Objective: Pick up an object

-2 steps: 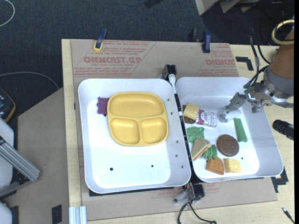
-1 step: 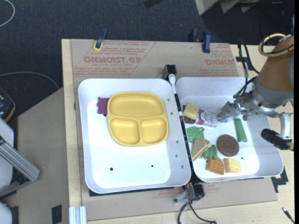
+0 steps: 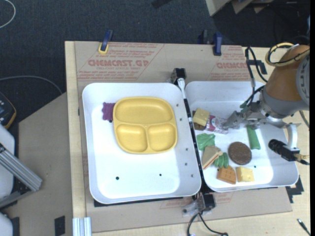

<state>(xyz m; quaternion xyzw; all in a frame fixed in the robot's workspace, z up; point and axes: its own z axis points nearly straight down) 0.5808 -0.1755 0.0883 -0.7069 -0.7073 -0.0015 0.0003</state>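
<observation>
From the camera above the desk [image 3: 147,58], I can see two white bins side by side. My arm [image 3: 288,82] comes in from the right, grey with an orange band. My hand [image 3: 227,123] is low over the right bin [image 3: 280,176], near its middle. I cannot tell if my hand is open or closed. It sits right by a small pink and white thing [image 3: 214,125], which is just beside my hand. I cannot tell if they touch.

The right bin has lots of little toy foods. A pale yellow block [image 3: 201,117] is at the left side, next to the pink thing. Below it is a green leafy piece [image 3: 205,141]. A sandwich wedge [image 3: 211,156] lies under that. A round brown cookie [image 3: 240,153] is in the middle. A long green piece [image 3: 253,137] is just beside it, to the right and above. Near the front edge are an orange cracker [image 3: 226,175] and a yellow cheese cube [image 3: 245,174], side by side.

The left bin [image 3: 138,186] holds a yellow tray [image 3: 145,124] with three parts. A purple thing [image 3: 107,111] peeks out at the tray's left side.
</observation>
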